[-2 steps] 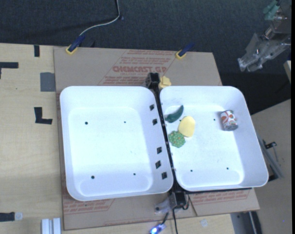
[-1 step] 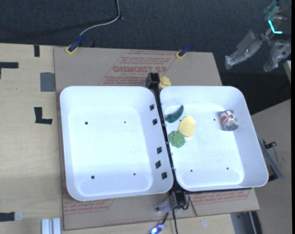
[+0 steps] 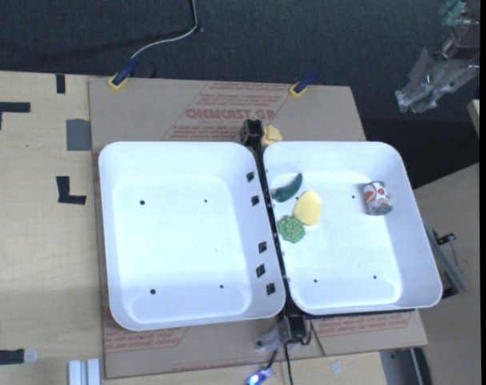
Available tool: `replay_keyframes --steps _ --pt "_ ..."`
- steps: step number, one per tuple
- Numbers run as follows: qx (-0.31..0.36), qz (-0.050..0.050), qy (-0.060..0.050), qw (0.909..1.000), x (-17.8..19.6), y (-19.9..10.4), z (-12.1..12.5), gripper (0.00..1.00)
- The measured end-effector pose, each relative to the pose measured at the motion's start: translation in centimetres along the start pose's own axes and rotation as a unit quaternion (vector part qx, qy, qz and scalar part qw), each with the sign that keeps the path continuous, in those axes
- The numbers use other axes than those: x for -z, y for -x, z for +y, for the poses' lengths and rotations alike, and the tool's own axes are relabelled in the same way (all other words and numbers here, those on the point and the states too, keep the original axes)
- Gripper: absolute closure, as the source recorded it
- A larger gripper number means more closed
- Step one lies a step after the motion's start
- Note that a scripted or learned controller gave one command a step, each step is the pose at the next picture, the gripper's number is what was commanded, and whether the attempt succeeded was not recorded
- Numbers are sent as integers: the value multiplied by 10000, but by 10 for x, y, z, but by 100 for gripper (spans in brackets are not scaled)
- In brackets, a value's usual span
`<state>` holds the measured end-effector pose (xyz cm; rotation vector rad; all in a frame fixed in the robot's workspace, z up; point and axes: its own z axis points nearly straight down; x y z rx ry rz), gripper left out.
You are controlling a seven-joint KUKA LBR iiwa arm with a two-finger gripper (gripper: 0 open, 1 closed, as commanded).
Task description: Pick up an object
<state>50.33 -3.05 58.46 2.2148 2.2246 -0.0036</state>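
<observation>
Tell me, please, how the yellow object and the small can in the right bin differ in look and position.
The yellow object is a plain rounded lump, while the can is cylindrical with red and white print. The yellow object sits near the bin's left wall, touching a green object; the can stands apart toward the right side. Both rest in the right bin.

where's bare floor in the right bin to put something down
Bare: the right bin's front half below the green ball, and the strip between the yellow piece and the can. Crowded: beside the divider, around the dark green piece.
</observation>
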Motion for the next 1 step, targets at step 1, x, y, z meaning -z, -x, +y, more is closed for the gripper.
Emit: replay_keyframes --steps 1 --pt "0 1 -3 10000 0 0 0 0"
